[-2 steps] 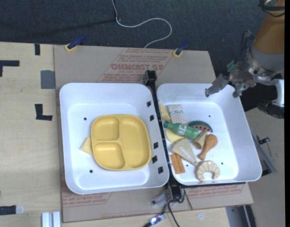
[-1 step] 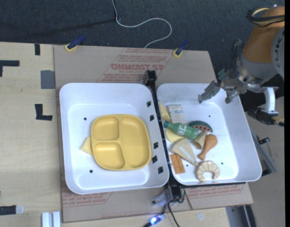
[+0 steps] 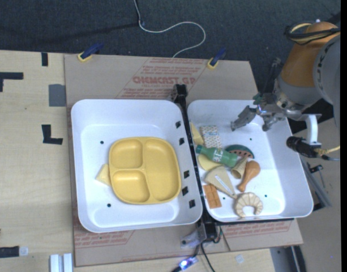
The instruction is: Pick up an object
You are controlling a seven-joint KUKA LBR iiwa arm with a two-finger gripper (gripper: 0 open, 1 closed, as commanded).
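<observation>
Overhead slanted view of the worktop (image 3: 26, 169), which carries two shallow white plastic bins side by side on a sheet of brown printed cardboard (image 3: 162, 78). The left bin (image 3: 85, 118) holds one yellow three-compartment plastic plate (image 3: 145, 170), with one pale yellow wedge-shaped piece (image 3: 102, 175) showing from under its left edge. The right bin (image 3: 289, 191) holds a cluster of small toy food items against its left wall: one green plastic bottle with a white label (image 3: 217, 154), lying on its side; one brown toy drumstick (image 3: 248, 174); one tan toy croissant (image 3: 248, 204); one dark green and red slice-shaped piece (image 3: 240, 150); one small pale speckled square (image 3: 210, 134); one orange-brown rectangular biscuit-like block (image 3: 211, 195); and several cream or yellow wedges that overlap too closely to count.

The grey arm's end effector (image 3: 253, 118) hangs over the upper, bare part of the right bin, well apart from the cluster. Its two fingers stand spread apart with nothing between them.

Handling, as a judgement: all items look like light, rigid, hollow moulded plastic, smooth and likely slippery, not fragile. The croissant lies at the cluster's lower edge, with open floor to its right; its curved body offers a narrow span to close across. The drumstick's thin shaft is another fair hold. The bottle is round, and rests on other pieces, so it may roll from a grip.
</observation>
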